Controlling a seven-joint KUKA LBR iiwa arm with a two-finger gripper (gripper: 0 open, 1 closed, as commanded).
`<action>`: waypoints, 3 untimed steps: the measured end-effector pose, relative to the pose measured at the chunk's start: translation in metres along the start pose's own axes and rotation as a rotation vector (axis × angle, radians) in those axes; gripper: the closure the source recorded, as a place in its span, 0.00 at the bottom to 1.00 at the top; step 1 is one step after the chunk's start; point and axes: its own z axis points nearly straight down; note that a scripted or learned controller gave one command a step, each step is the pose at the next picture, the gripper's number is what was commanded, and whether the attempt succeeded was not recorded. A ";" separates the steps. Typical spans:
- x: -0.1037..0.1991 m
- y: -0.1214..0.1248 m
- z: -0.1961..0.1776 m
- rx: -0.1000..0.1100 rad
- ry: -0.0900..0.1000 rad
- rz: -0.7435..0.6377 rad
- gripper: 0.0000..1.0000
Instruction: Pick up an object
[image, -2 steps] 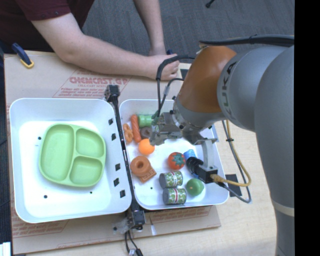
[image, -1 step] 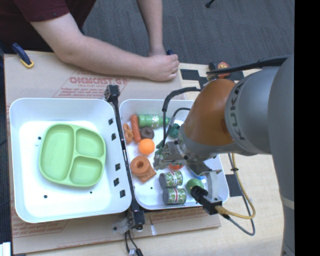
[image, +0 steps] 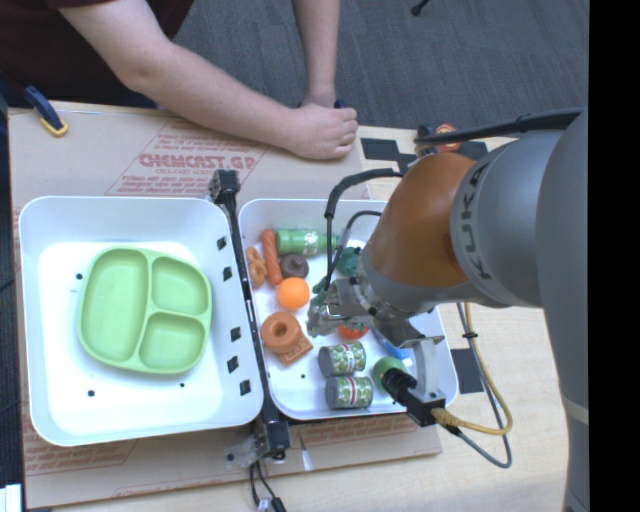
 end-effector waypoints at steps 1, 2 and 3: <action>0.007 -0.001 0.015 0.005 0.002 0.001 1.00; 0.007 -0.001 0.015 0.005 0.001 0.001 0.00; -0.043 0.001 0.075 -0.004 0.002 -0.001 0.00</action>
